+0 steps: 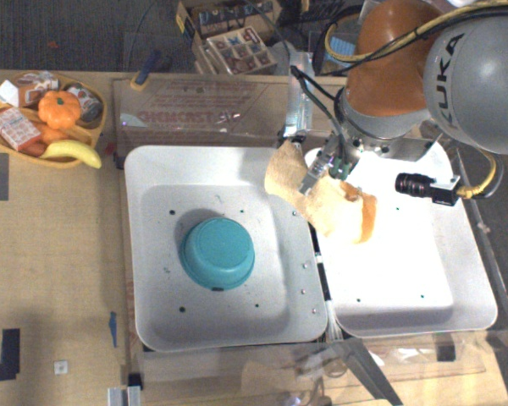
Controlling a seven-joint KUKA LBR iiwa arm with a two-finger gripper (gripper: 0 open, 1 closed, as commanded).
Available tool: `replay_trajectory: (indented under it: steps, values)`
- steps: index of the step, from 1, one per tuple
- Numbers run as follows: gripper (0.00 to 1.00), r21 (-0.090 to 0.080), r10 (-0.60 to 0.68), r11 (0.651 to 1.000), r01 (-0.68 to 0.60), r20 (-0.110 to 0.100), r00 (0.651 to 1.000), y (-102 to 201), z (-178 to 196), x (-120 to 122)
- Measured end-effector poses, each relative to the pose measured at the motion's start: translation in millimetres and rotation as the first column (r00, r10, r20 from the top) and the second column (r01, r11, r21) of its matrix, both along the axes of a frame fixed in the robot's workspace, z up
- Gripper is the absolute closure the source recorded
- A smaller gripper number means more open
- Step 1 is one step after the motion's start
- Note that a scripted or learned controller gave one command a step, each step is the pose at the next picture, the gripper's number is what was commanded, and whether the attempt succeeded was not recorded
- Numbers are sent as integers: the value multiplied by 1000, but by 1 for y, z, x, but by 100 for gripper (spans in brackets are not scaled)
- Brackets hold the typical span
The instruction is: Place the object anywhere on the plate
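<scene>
A teal round plate lies in the middle of the left bin. A floppy beige object with an orange part hangs over the divider between the two bins, up and to the right of the plate. My gripper reaches down from the right, and its fingers are pinched on the object's upper middle. The object's lower end droops into the right bin.
A wicker basket of toy fruit sits on the bench at the far left. A clear plastic box stands behind the left bin. A small black device juts from the arm over the right bin.
</scene>
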State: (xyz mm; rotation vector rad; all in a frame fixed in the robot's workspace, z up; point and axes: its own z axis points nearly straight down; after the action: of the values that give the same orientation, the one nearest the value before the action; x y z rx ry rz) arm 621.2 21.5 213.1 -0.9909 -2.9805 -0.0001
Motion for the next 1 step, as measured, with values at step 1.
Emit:
replay_trajectory:
  steps: [1]
  values:
    - [100,0,387,922,-387,6,922,47,14,6]
